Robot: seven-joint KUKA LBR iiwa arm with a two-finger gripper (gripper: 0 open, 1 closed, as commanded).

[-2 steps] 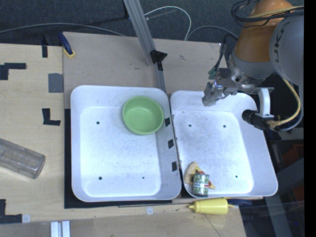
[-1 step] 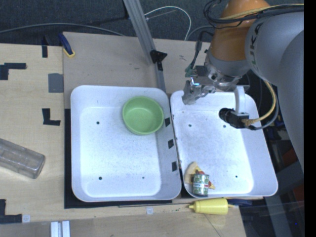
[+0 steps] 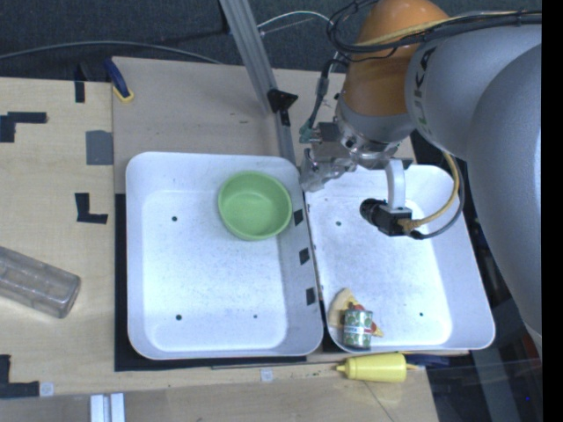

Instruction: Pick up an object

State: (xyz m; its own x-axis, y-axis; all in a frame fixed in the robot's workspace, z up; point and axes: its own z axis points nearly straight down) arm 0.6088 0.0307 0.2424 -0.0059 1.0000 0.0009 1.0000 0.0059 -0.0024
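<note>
Here, wooden bench (image 3: 202,112), two white bins (image 3: 149,236), green bowl (image 3: 255,205), dark floor (image 3: 132,7)

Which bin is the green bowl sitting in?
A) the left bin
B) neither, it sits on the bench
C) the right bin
A: the green bowl rests inside the left bin, near its upper right corner, while the right bin holds a small can at its lower left corner.

light: even, cool, from overhead | glare: white bins (image 3: 211,323) slightly washed out | shadows: soft, faint — under the arm (image 3: 475,104) | focus: mildly soft throughout — arm's near bulk blurred at right
</note>
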